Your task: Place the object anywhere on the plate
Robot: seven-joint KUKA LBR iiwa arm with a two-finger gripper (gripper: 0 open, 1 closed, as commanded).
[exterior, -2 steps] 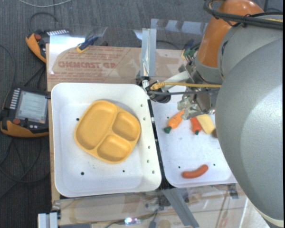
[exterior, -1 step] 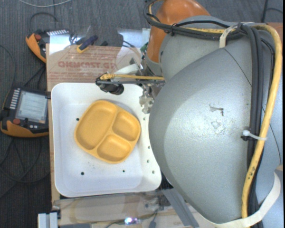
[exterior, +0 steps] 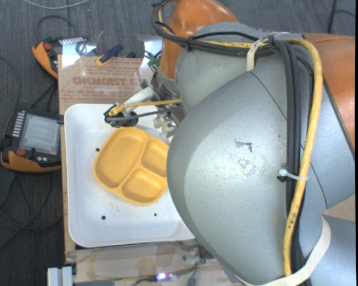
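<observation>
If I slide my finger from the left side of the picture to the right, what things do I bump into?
Handheld controller with a screen → white bin → yellow plate with compartments → big grey robot arm.

The plate (exterior: pixel 131 165) is yellow; the bin (exterior: pixel 86 219) white; the arm (exterior: pixel 250 159) speckled grey with an orange band (exterior: pixel 194 14); the cable (exterior: pixel 307 136) yellow; the floor (exterior: pixel 24 16) dark grey.

One yellow plate (exterior: pixel 133 165), three compartments; one white bin (exterior: pixel 83 219); one arm (exterior: pixel 256 159)
</observation>
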